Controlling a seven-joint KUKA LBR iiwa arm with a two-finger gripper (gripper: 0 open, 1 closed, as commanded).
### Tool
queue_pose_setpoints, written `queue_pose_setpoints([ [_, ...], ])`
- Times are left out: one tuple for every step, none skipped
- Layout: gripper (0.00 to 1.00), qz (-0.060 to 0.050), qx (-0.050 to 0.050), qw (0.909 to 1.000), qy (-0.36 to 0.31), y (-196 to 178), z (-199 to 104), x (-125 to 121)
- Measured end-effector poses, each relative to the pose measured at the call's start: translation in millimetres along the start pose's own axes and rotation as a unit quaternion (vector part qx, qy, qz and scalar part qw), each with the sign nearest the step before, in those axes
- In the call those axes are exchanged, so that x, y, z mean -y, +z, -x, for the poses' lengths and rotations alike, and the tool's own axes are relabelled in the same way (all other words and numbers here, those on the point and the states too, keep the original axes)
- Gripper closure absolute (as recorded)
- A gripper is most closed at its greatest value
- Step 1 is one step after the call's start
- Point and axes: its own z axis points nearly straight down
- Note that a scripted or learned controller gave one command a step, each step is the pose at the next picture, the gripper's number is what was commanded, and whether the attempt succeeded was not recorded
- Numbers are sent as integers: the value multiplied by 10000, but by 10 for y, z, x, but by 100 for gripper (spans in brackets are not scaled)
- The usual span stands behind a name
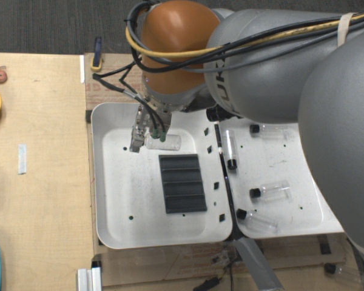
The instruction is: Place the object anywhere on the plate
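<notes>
Looming closest, our grey arm (291,59) is hanging its gripper (147,133) over the left bin (109,223), fingers clamped on a clear vial (167,142), just above the black ribbed plate (183,183).
</notes>
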Motion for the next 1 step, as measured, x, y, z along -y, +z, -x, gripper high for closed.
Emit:
queue_pose_setpoints([
  [100,2,4,9987,-514,-280,-216,56],
])
